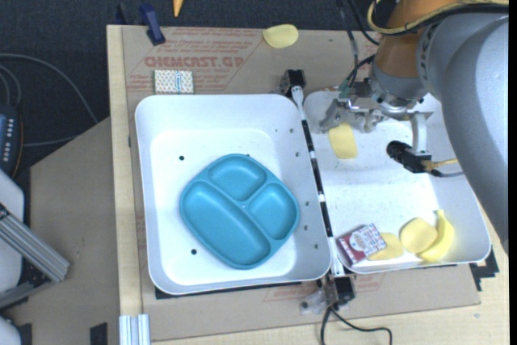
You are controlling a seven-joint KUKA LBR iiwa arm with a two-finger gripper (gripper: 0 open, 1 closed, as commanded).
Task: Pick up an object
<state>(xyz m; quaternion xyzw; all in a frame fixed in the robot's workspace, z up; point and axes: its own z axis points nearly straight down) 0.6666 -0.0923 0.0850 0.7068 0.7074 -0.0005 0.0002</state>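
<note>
My gripper [349,115] hangs low over the far left corner of the right bin [452,198]. A pale yellow block [344,143] lies in that bin just below the gripper and close against it; whether it is gripped is unclear. At the bin's near edge lie a red and white packet [361,241], a yellow banana [440,238] and a round yellow piece [416,234]. The left bin [161,125] holds a blue divided plate [239,210].
On the bench behind the bins lie a flat yellow piece [280,35], a small patterned packet [173,81], a blue object [150,24] and a small carrot [178,0]. A black clip [293,81] sits at the far end of the wall between the bins.
</note>
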